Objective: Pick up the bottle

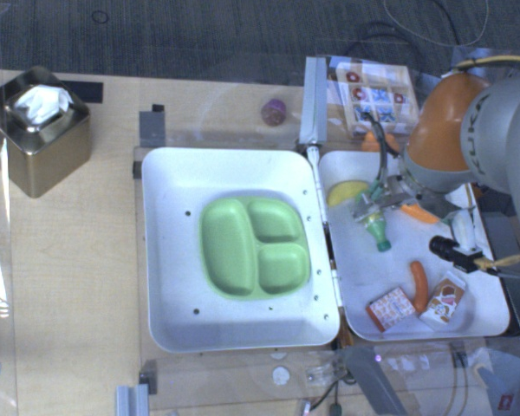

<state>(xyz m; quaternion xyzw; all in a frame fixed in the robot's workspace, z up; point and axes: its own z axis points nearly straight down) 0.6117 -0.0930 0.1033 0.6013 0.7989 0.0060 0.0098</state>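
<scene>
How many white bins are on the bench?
2: a shallow white plastic bin at centre holding a green divided tray, and another shallow white bin right of it with small items.

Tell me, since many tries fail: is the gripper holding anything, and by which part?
Cannot be told. The gripper is low over the bottle in the right bin, at its upper end, but a hold isn't visible.

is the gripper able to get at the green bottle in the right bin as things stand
Probably yes. The gripper is already low over the right bin, right at the top end of the green bottle. The bottle lies on bare bin floor, apart from the yellow item and the sausage, so nothing blocks it.
</scene>
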